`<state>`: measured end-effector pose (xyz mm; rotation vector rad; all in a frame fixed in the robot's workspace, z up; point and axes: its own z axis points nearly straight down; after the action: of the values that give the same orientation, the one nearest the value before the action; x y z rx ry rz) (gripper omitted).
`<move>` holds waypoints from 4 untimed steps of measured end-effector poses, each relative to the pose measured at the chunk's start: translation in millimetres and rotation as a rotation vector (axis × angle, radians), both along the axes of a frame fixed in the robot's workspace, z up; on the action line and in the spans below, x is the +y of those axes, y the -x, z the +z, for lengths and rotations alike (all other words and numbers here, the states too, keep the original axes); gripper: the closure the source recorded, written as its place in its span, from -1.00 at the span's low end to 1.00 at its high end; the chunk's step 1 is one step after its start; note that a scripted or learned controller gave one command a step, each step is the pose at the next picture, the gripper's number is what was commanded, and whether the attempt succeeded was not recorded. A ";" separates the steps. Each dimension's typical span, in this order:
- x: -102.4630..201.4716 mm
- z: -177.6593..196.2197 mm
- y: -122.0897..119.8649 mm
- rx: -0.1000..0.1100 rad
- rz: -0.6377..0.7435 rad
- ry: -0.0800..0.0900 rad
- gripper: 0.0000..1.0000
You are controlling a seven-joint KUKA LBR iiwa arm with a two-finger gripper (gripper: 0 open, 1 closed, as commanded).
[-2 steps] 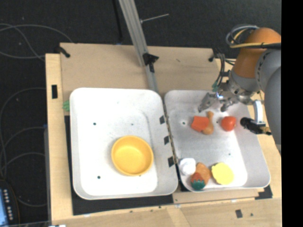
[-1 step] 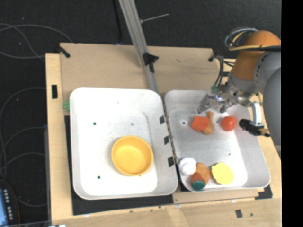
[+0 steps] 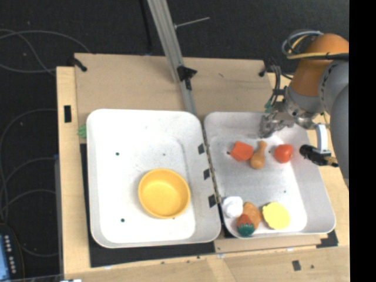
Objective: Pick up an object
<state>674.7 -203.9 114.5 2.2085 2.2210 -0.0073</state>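
My gripper (image 3: 267, 129) hangs over the far part of the right bin (image 3: 305, 192), just above a tan wooden peg (image 3: 258, 155). An orange-red object (image 3: 241, 151) lies left of the peg and a small red one (image 3: 283, 153) lies right of it. Along the bin's near edge sit a white piece (image 3: 232, 205), an orange carrot-like toy with a green end (image 3: 248, 217) and a flat yellow piece (image 3: 276, 215). Nothing shows between the fingers.
The left bin (image 3: 117, 140) holds a yellow bowl (image 3: 164, 192). A grey metal post (image 3: 170, 40) rises behind the bins near their dividing edge. Black clips (image 3: 207, 174) sit along the seam between bins.
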 end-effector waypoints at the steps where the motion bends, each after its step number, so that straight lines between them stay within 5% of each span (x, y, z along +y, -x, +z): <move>1: 2.2 62.5 -1.1 -0.005 -0.002 -0.010 1.00; 2: 1.3 90.3 -2.2 -0.002 0.001 -0.010 1.00; 4: 101.7 102.6 31.3 0.002 0.002 -0.013 1.00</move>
<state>643.4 -102.3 217.1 2.2134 2.2311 0.0053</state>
